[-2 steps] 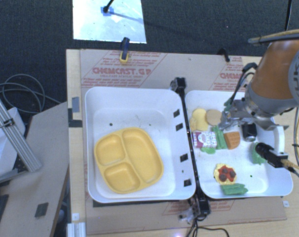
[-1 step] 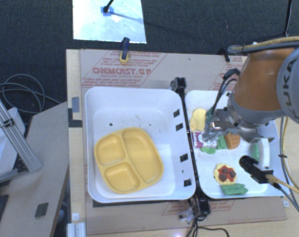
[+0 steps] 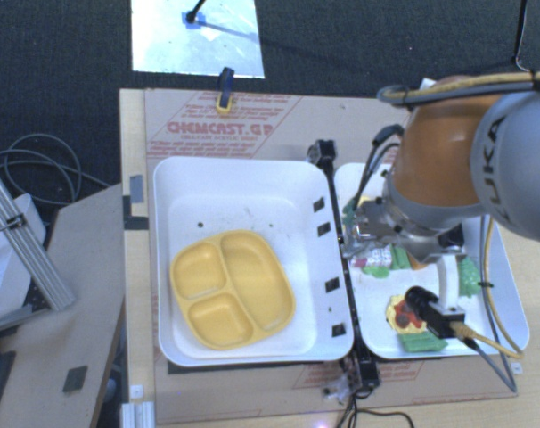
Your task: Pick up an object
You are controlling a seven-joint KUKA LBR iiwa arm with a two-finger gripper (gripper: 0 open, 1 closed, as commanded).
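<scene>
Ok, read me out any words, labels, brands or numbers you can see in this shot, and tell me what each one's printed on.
"CHEMCAST GP" in red, on the brown board under the bins.
Smaller red lines above and below it on that board: too small to read.
"UKA", part of a brand name, in black on the grey arm.
Wrappers on the items in the right bin: too blurred to read.

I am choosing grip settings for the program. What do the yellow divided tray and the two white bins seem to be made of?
The yellow divided tray looks like moulded plastic with a smooth, slightly glossy finish: rounded compartment edges and soft highlights. The left bin and the right bin look like thin white plastic or foam, matte, with rounded rims; which one, the view leaves open.
</scene>
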